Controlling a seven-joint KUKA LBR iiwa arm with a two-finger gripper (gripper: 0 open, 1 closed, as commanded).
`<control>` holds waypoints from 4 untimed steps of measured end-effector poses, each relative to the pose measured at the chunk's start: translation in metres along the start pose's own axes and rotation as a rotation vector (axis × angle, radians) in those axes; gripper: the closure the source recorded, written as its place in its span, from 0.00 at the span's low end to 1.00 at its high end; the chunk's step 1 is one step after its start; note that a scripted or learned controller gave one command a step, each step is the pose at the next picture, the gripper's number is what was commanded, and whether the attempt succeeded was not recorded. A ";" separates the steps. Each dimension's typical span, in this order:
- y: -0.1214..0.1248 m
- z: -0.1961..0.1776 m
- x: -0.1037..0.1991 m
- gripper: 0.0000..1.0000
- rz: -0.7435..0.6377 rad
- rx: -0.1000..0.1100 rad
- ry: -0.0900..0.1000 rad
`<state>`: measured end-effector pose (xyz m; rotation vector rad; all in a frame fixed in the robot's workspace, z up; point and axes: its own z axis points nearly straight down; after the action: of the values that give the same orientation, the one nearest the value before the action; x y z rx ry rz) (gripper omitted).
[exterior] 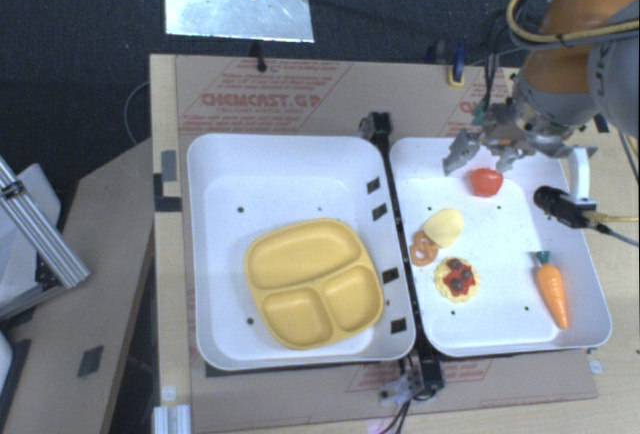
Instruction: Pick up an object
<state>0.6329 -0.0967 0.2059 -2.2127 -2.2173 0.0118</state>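
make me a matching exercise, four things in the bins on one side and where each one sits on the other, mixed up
Things:
1. yellow divided tray
2. red tomato
3. carrot
4. small pizza

Places:
A. near right corner of the right bin
B. far part of the right bin, just below the end effector
C. left bin
D. right bin, just nearer the camera than the pretzel

Pairs: 1-C, 2-B, 3-A, 4-D
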 end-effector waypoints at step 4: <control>0.020 0.121 -0.001 0.00 -0.002 -0.014 -0.002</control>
<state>0.6514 -0.0979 0.0849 -2.2187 -2.2268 -0.0014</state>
